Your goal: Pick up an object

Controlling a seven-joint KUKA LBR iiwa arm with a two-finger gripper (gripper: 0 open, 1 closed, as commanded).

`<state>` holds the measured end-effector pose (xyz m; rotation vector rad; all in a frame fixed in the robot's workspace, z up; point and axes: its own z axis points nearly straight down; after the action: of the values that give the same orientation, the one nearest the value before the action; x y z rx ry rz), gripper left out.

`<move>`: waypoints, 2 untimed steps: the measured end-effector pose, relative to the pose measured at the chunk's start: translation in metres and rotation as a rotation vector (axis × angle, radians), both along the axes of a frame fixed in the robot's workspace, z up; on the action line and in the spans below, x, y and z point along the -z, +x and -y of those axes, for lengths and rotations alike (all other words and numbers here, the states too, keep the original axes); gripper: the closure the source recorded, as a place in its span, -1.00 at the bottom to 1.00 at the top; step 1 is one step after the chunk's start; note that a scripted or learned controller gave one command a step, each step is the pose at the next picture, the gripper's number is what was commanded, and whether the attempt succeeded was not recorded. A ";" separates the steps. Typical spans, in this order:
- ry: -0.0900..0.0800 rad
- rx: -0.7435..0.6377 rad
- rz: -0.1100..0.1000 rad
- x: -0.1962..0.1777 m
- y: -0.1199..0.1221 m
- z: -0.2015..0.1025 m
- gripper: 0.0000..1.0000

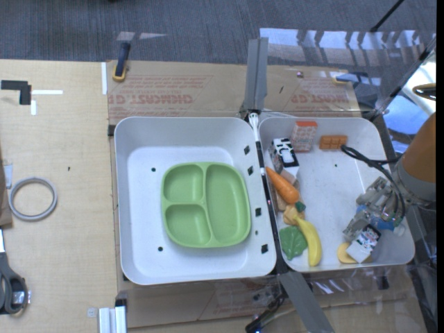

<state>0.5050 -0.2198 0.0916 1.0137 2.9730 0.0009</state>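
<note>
Gripper (365,236) hovering low in right bin (333,165), finger state unreadable; lining up squarely over small yellow piece (345,254) would be helping.

Yellow item (345,254) half-hidden under gripper (363,240) (identity unclear); scissors (10,291) cut by left edge.

Light wooden bench (62,255) with brown cardboard (180,92) across the far middle. Resting on it: two white bins side by side, left bin (132,207) and right bin (388,186), touching along the middle. Far left, a roll of grey tape (31,198) lying flat. Near-left edge, scissors (10,293). Far-left corner, a black bracket (19,89).
</note>
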 end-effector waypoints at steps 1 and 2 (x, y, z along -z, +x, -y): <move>-0.001 0.079 0.002 -0.001 0.004 0.002 -1.00; 0.000 0.233 -0.001 0.000 0.018 -0.118 -1.00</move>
<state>0.5232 -0.1013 0.0915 1.3526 2.8359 0.0006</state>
